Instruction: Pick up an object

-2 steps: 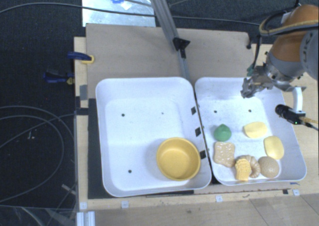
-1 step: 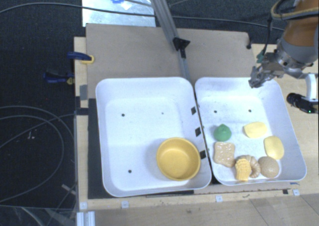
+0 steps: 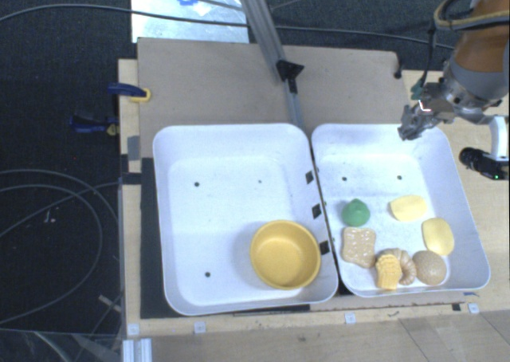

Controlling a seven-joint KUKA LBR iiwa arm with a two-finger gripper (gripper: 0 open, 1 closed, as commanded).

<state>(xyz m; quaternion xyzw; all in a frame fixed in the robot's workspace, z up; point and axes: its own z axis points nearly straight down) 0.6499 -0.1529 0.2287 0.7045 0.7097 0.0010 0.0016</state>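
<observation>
The gripper (image 3: 412,127) hangs over the far right corner of the right bin (image 3: 454,185), dark and small from here, and I cannot tell how it is set or whether anything is in it. Above it the arm (image 3: 478,57) comes in from the right, orange band showing over the grey wrist.

Below and toward the near side of the gripper, the right bin holds the objects, all gathered in its near half: a green ball (image 3: 356,211), a pale yellow piece (image 3: 408,208), a second yellow piece (image 3: 437,235) just beside it, a tan square cracker (image 3: 358,246), a corn cob (image 3: 388,270) and a brown round lump (image 3: 429,267) touching at the near rim. The bin floor right under the gripper is bare white.

Well to the gripper's left, the left bin (image 3: 207,161) holds a yellow bowl (image 3: 285,253) in its near right corner, close to the wall shared with the right bin
</observation>
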